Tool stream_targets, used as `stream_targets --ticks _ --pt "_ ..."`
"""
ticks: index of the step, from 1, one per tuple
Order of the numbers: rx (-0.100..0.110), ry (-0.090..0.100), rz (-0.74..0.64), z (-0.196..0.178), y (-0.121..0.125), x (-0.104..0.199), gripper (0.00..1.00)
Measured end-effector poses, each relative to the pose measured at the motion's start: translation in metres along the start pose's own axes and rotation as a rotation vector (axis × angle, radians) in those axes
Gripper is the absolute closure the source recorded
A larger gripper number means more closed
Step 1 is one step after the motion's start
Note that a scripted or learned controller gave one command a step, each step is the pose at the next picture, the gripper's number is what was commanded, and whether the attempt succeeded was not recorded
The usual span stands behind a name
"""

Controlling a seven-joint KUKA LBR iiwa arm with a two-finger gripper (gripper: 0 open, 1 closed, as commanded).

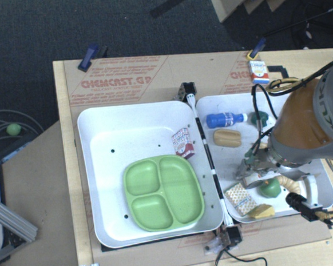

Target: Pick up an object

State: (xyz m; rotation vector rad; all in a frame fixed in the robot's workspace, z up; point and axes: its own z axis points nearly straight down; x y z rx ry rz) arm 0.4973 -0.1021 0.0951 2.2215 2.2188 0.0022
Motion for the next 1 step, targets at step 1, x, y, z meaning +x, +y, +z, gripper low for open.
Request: stream_targets --ticks 1 --pt "0.001 0.001 -0.002 -0.0896 0.0654 0.0541 1.0"
